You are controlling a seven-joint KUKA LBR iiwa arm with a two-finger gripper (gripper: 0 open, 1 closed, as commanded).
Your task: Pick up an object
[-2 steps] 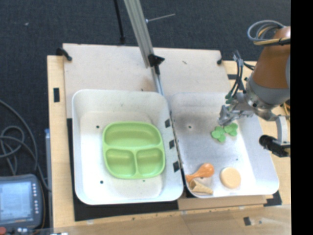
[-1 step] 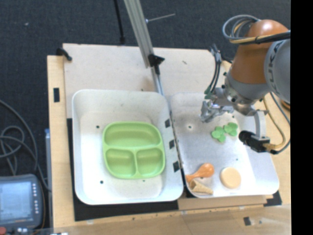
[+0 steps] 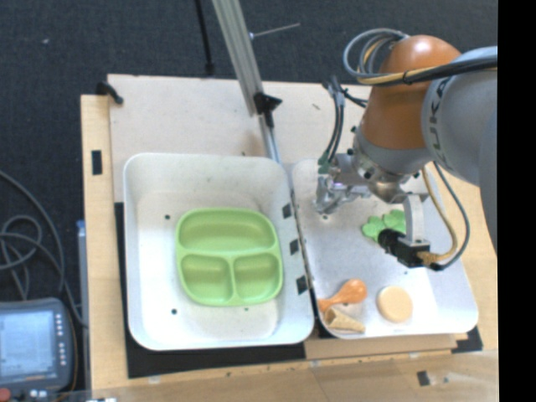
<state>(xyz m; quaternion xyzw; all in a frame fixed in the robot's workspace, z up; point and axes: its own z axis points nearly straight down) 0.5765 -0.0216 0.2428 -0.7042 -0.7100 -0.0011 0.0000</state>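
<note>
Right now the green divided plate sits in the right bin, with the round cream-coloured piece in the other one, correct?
Not quite. The camera view shows the green divided plate in the left bin, not the right. The round cream-coloured piece is indeed in the other one, the right bin.

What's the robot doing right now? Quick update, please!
Gripper low over right bin, nothing seen held. Green toy, orange spoon, round biscuit loose.

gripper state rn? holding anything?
Gripper: over the right bin, near its upper-left corner; open or shut cannot be told; nothing seen held.
</note>
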